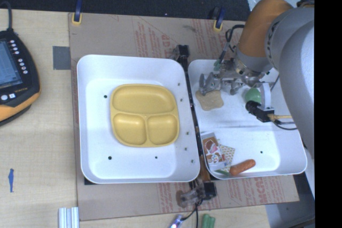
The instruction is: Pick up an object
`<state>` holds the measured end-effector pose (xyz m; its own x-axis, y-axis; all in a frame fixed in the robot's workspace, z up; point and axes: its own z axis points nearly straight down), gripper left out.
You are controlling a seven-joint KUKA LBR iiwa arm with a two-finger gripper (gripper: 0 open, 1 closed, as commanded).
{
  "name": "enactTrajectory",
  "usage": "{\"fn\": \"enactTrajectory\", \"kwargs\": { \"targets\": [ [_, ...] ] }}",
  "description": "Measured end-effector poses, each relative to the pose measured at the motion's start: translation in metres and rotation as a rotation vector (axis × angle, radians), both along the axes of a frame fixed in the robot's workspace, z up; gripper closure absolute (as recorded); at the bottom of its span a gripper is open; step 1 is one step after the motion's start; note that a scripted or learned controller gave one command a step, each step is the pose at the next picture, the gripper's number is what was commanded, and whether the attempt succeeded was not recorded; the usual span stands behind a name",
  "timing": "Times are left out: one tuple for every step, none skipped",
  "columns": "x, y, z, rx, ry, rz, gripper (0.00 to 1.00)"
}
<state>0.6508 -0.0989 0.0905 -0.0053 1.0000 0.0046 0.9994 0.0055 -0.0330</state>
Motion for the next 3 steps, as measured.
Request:
{"fn": "enactTrajectory", "kwargs": {
  "targets": [
    [0.0002, -0.0032, -0.0002, 0.003, 0.0, 0.001, 0.0],
    [-0.0002, 0.0006, -0.0001, -0.002, 0.0, -0.002, 0.0],
    [-0.0001, 0.0001, -0.0001, -0.001, 0.0, -0.001, 0.0]
  ]
}}
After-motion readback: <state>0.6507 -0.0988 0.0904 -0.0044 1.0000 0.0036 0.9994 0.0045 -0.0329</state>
